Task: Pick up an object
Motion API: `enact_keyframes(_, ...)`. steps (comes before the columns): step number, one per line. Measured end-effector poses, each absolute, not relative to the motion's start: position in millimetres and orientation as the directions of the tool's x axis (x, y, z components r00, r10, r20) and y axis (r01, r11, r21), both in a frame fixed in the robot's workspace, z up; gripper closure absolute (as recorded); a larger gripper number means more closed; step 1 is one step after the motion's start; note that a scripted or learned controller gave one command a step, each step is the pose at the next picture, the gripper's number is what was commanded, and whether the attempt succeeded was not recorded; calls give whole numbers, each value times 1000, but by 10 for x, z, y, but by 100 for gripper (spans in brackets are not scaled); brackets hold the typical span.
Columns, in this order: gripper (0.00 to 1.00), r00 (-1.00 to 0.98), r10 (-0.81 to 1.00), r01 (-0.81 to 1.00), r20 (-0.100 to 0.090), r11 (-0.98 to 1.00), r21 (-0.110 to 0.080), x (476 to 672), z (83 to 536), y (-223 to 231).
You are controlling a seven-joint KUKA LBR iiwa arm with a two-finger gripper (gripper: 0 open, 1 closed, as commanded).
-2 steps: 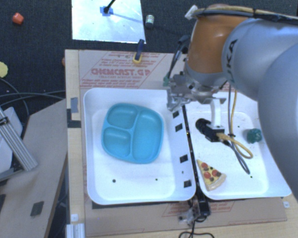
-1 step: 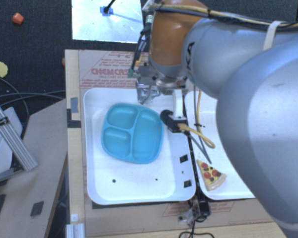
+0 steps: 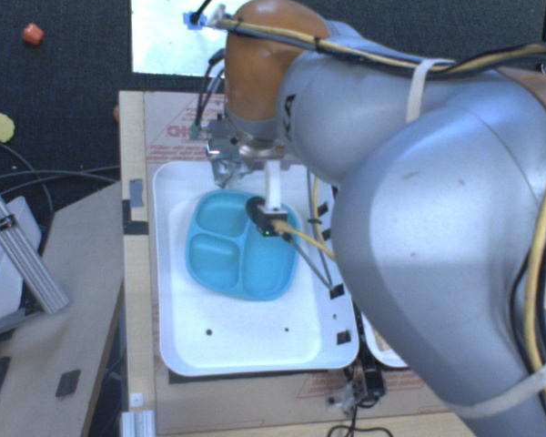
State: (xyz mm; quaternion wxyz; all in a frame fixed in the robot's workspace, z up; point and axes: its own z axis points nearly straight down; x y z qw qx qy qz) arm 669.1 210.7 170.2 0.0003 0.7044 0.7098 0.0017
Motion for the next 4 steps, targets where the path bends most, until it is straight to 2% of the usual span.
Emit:
enact_keyframes(1,100,-3,1000,1000,3,3,0,5816,2267,2089)
enact_keyframes(2,100,-6,1000,1000,1,6,-2,4840,2332,2099)
enact_keyframes(3,100,-5,1000,1000,9,5,20,4879,4618,2018)
enact_keyframes(4,100,-1,1000,1000,-2,1,-6,4981,3707,2135)
